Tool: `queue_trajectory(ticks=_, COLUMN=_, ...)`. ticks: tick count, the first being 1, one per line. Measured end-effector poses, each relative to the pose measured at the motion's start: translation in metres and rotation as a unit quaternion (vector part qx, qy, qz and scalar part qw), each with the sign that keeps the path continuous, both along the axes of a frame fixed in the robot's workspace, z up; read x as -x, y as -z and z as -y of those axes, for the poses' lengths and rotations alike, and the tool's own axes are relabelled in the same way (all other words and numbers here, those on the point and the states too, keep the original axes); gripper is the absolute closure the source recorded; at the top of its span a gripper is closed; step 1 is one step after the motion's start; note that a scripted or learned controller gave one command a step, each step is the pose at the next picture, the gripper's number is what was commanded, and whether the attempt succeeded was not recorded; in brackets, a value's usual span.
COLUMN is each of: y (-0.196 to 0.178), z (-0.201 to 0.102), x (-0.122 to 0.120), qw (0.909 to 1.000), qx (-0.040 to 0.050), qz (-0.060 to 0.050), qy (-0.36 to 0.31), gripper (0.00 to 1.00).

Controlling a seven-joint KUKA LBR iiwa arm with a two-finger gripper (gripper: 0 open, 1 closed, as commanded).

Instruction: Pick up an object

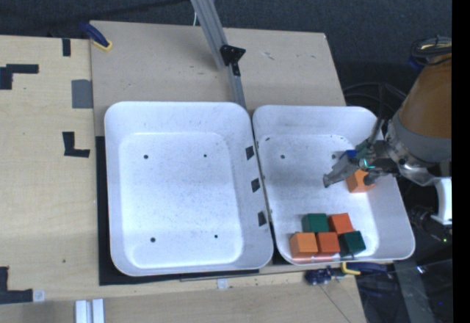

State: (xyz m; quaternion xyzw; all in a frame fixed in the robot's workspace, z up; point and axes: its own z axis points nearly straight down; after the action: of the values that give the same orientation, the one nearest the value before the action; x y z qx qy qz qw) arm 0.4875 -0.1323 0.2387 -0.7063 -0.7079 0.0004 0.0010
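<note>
My gripper (pixel 335 170) hangs over the right part of the right bin (pixel 308 123), with its grey fingers spread and pointing left. A small orange block (pixel 359 181) lies just right of the fingers, partly covered by the gripper body and not between the fingers. Near the bin's front edge is a cluster of blocks: a green block (pixel 316 222), an orange block (pixel 341 223), two more orange blocks (pixel 303 244) (pixel 327 242) and a dark green block (pixel 353 242).
The left bin (pixel 176 189) adjoins the right one. A grey metal bar (pixel 209 17) slants down from the top to the gap between the bins. The arm's orange band (pixel 429 105) stands at the right edge.
</note>
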Motion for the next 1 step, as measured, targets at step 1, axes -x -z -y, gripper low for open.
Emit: queue_trajectory(ticks=1, y=0.0, z=0.0002, x=0.0, qw=1.0, qx=0.0001, qz=0.0, qy=0.0, gripper=0.0)
